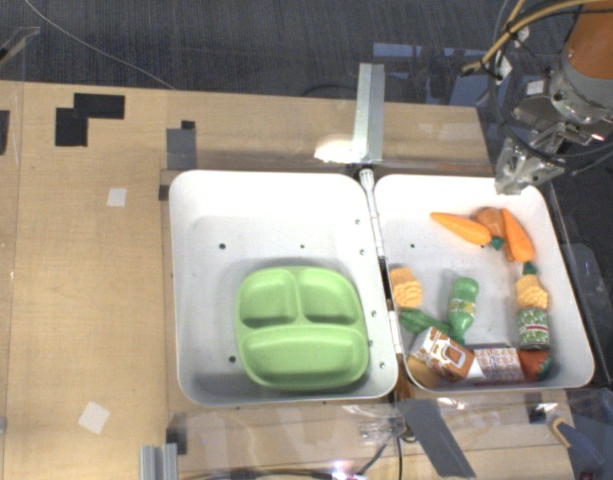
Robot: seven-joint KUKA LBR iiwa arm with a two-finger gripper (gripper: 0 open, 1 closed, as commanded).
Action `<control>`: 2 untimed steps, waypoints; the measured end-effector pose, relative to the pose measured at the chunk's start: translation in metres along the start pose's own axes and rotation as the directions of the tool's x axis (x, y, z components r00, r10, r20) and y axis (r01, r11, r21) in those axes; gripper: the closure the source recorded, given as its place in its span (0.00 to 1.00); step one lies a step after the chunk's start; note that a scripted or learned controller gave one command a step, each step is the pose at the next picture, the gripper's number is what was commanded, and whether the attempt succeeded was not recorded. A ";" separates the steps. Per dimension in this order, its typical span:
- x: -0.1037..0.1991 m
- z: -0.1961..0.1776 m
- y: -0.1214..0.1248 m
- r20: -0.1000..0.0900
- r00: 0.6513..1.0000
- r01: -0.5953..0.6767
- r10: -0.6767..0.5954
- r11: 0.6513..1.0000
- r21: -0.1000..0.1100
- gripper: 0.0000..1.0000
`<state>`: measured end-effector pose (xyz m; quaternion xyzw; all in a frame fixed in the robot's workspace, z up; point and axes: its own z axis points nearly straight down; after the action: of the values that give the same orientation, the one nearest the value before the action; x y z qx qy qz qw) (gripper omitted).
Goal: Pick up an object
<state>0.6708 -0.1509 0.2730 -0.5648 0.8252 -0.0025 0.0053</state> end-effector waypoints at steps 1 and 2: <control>-0.002 -0.014 -0.002 0.007 1.000 -0.001 0.001 1.000 0.010 1.00; -0.005 0.010 0.002 0.000 0.972 0.236 -0.236 0.972 -0.002 1.00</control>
<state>0.6706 -0.1455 0.2631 -0.6589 0.7523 -0.0022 0.0044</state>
